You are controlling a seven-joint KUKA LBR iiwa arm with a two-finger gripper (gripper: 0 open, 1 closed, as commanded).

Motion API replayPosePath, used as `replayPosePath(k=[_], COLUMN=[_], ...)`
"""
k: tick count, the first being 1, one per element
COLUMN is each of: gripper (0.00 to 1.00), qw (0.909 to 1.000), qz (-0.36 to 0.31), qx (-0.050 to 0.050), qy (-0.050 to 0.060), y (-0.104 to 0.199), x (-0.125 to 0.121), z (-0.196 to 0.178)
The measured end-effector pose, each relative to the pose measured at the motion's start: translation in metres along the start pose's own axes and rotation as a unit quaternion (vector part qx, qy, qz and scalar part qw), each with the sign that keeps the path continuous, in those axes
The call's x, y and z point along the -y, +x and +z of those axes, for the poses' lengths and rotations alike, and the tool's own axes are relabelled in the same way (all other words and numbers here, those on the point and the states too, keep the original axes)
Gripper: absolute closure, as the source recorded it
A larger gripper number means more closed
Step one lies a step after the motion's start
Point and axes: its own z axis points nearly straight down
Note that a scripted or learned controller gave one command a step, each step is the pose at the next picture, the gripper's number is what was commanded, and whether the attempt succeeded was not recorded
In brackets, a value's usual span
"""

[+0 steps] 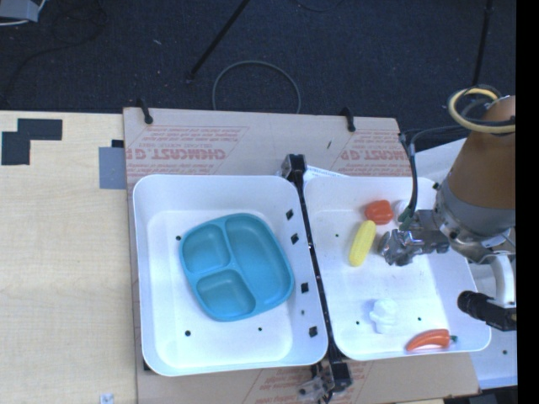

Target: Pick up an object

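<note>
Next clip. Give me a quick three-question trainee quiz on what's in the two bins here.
1. True or false: the blue divided plate lies in the same bin as the yellow object.
2. Which item lies nearest the gripper? A) orange-red piece at the front edge B) yellow object C) small white object
3. How many compartments does the blue divided plate have?

Key: 1. False, it lies in the left bin; the yellow object is in the right bin. 2. B. 3. Three.

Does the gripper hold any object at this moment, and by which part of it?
Nothing shows between the fingers of the gripper. It hangs in the right bin, close beside the yellow object, apart from it.
</note>
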Motion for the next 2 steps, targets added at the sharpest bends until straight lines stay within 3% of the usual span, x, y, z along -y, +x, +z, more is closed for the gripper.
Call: replayPosePath(k=[1, 2], gripper=[1.00, 1.00], qw=[1.0000, 1.0000], qz=[-0.001, 0.000], qx=[0.000, 0.000], qy=[-0.001, 0.001], y=[0.056, 0.109], x=[-0.005, 0.007], z=[-0.004, 0.001])
